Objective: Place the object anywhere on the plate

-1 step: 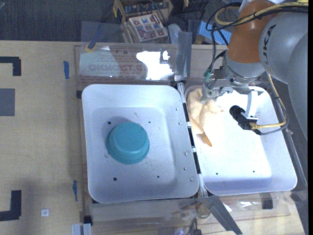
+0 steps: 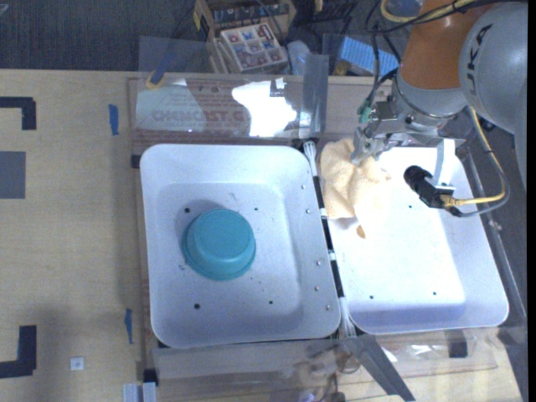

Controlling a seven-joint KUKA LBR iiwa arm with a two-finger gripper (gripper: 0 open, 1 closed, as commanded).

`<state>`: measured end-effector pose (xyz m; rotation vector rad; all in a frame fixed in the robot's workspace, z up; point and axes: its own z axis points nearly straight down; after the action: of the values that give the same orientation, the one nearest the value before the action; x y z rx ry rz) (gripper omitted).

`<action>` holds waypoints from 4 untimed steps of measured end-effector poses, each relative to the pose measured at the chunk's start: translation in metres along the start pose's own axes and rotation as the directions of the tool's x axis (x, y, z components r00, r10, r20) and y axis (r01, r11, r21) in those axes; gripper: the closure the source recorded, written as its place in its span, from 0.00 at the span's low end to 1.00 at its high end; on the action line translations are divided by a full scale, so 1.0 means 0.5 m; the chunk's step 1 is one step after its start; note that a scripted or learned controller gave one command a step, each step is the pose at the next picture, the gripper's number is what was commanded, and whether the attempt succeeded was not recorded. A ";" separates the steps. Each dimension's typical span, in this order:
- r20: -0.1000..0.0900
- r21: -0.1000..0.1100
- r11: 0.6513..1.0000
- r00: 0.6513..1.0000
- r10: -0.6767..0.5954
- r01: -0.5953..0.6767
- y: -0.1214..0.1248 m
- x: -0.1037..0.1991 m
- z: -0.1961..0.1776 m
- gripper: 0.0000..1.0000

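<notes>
Pale wooden bench (image 2: 67,224), cluttered dark floor (image 2: 84,15) behind

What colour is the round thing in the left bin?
Teal blue. The plate shows best in the camera view, sitting in the left bin.

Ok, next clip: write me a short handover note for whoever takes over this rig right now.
Gripper: down at the far left corner of the right bin, on the cream cloth; whether it grips it is unclear.
Cloth: crumpled against the right bin's left wall.
Teal plate: upside down in the left bin, nothing on it.
Done: nothing placed yet.
Left: lift the cloth, carry it across, set it on the plate.
</notes>
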<state>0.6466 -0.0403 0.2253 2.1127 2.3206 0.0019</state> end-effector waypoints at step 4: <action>-0.002 -0.003 0.094 0.094 -0.996 0.996 -0.191 0.365 -0.014 1.00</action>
<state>0.5344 0.1324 0.2314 0.0002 3.1407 0.0030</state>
